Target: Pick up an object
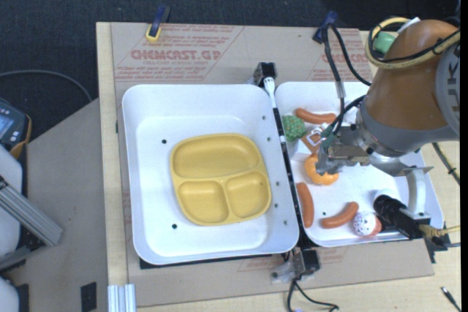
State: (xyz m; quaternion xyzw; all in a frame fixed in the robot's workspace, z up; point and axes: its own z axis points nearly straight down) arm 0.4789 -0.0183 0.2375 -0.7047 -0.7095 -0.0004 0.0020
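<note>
Gripper [327, 156] over orange object [319, 172]

An orange rounded object [319, 172] lies in the right bin [380, 234], partly hidden under the pincer [333, 156].

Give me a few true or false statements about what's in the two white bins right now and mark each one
1. The yellow divided tray lies in the left bin. True.
2. Three sausages lie in the right bin. True: one near the top, one by the divider, one near the bottom.
3. The green toy sits on the yellow tray. False: it is in the right bin, by the divider.
4. The pincer hangs over the left bin. False: it is over the right bin, by the orange object.
</note>
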